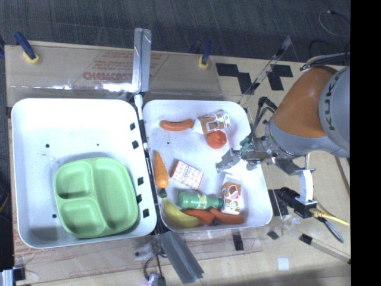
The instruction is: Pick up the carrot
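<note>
Low in the frame I see the banana (178, 217). The carrot (161, 169) lies untouched along the right bin's (238, 111) left wall. My end effector (229, 160) hovers right of centre, released and empty; grasping remains.

The bins (36, 118) look like smooth, slightly glossy white plastic; the tray (95, 196) is matt green plastic; the carrot (160, 169) has a smooth orange sheen.
</note>
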You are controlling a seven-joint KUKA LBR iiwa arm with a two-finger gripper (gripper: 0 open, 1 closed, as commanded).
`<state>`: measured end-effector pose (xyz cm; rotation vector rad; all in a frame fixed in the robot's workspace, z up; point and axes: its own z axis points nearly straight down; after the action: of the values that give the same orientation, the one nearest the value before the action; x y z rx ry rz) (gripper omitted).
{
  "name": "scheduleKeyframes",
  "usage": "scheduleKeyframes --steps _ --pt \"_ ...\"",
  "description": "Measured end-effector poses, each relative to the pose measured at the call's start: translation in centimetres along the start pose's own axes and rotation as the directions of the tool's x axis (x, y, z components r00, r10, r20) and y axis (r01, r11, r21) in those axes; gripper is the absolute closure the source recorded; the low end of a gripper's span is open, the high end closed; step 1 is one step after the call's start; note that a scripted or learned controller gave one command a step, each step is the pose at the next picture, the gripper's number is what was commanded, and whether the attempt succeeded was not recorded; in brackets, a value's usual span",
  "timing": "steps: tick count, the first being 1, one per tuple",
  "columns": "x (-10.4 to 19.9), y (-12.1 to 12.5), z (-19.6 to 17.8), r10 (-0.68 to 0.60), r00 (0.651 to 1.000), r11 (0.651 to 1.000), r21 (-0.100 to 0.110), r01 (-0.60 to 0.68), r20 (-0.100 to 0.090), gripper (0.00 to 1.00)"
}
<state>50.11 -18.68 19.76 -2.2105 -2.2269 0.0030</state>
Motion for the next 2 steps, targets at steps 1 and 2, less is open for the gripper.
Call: scheduleKeyframes --steps 1,2 --pt "7.2 3.0 8.3 -0.07 0.998 0.998 0.001 0.07 0.0 0.0" --pt "8.6 14.6 10.6 -0.258 0.966 0.966 0.001 0.258 0.001 0.0"
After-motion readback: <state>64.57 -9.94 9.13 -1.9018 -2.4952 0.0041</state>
